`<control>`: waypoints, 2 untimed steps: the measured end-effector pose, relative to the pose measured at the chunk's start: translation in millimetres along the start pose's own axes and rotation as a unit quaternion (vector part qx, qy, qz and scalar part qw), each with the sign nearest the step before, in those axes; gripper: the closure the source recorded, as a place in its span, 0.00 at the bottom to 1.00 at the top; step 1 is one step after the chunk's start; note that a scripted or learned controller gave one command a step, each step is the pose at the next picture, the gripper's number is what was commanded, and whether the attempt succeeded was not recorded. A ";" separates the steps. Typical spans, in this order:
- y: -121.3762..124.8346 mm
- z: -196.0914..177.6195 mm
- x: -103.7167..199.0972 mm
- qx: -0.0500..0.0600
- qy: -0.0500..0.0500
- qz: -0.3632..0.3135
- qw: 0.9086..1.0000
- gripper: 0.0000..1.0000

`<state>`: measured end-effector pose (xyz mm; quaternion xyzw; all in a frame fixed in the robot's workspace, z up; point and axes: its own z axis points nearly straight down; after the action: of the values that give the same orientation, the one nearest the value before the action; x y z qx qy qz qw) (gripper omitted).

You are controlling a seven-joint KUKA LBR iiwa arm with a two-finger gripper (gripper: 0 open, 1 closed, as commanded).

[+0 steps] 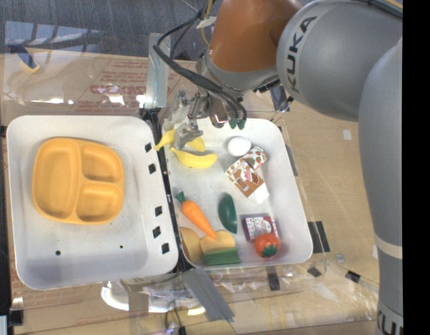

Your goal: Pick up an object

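Camera view: gripper (189, 126) was recorded low over banana (194, 159), far left of right bin (290, 187); finger state could not be told; nothing was lifted yet.

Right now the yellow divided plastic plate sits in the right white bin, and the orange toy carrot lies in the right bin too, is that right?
Not quite. The camera view shows the yellow divided plastic plate in the left white bin. The orange toy carrot does lie in the right white bin.

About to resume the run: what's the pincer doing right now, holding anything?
Pincer: down at the right bin's top-left corner, over the banana; open or closed cannot be told, no grasp visible.
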<state>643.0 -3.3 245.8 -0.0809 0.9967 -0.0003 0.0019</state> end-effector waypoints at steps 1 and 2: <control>0.6 -11.0 -1.3 0.001 -0.002 -0.002 1.000 1.00; 1.1 -21.7 -2.5 0.001 -0.004 -0.003 1.000 1.00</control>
<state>645.2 -1.9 267.5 -0.0840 0.9965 -0.0010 0.0059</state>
